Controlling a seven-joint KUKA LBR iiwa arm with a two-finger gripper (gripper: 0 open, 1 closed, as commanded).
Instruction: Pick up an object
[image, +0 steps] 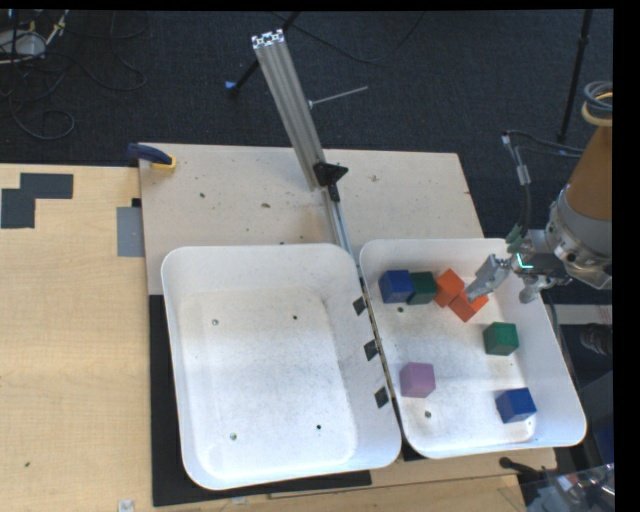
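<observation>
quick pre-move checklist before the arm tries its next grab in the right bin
1. Target in view: the orange plastic block lies in the right white bin, ok.
2. End effector at the target: right beside the orange block, ok.
3. Block between its fingers: cannot tell.
4. Room around the target: the dark green cube touches the orange block's left side, not ok.
5. Other picks free: the purple cube and the blue cube near the front stand apart, ok.
</observation>
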